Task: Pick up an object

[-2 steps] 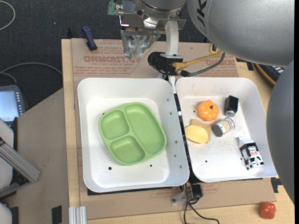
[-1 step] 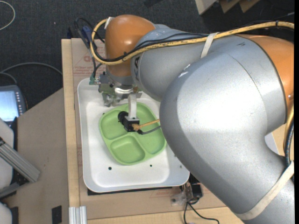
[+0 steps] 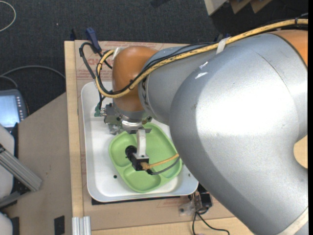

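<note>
light green moulded plastic plate with divided compartments [image 3: 144,181] lying flat in shallow white plastic bin [image 3: 94,155], toward its near right part, touching the bin floor. bin sitting on pale tan worktop [image 3: 72,131]. bulky grey robot arm [image 3: 234,131] with orange band [image 3: 128,75] reaching in from the right, hiding most of the worktop on that side. wrist hanging directly above the green plate, over its middle divider. jaws: cannot tell whether open or closed. tiny dark speck [image 3: 115,176] on bin floor just left of the plate. faint reddish print along worktop edge above and below the bin, too blurred to read.
</note>
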Controlling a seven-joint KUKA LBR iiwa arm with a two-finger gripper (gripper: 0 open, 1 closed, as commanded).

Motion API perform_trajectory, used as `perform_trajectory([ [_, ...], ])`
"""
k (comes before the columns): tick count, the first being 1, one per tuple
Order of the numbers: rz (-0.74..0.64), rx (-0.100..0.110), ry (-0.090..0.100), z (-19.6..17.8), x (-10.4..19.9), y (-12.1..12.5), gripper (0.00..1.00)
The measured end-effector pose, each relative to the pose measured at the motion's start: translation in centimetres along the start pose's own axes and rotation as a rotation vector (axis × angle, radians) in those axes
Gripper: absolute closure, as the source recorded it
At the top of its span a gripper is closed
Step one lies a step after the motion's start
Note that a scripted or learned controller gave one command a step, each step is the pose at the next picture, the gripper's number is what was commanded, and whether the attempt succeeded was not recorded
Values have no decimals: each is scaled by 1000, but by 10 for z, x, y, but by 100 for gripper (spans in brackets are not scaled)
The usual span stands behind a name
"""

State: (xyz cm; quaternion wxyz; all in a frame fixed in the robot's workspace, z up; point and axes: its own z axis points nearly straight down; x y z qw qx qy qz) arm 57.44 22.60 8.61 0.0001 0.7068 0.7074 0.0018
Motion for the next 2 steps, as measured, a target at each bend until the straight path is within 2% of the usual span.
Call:
perform_trajectory([
  [1, 2, 5, -1, 0, -18, -93, 100],
  [2, 5, -4, -3, -12, -48, -19, 100],
])
